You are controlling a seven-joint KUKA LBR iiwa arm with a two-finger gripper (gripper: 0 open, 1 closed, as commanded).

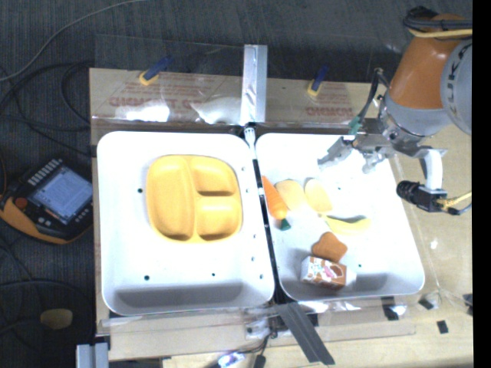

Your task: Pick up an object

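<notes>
My gripper (pixel 353 158) hangs over the far part of the right bin (pixel 399 240), open, with nothing between its fingers. Below and to its left lie an orange carrot (pixel 272 198), two pale yellow pieces (pixel 290 195) (pixel 317 195) and a thin yellow banana (pixel 347 221). Nearer the front are a brown cookie-like piece (pixel 328 244) and a small printed carton (pixel 324 272). The closest thing to the gripper is the right pale piece, a little below and left of it.
The left bin (pixel 123 267) holds a yellow divided tray (pixel 194 196). A metal divider (pixel 254 83) stands behind the seam between the bins. A handheld device (pixel 52 198) lies on the floor at the left. The grey arm with its orange band (pixel 420 75) enters from the upper right.
</notes>
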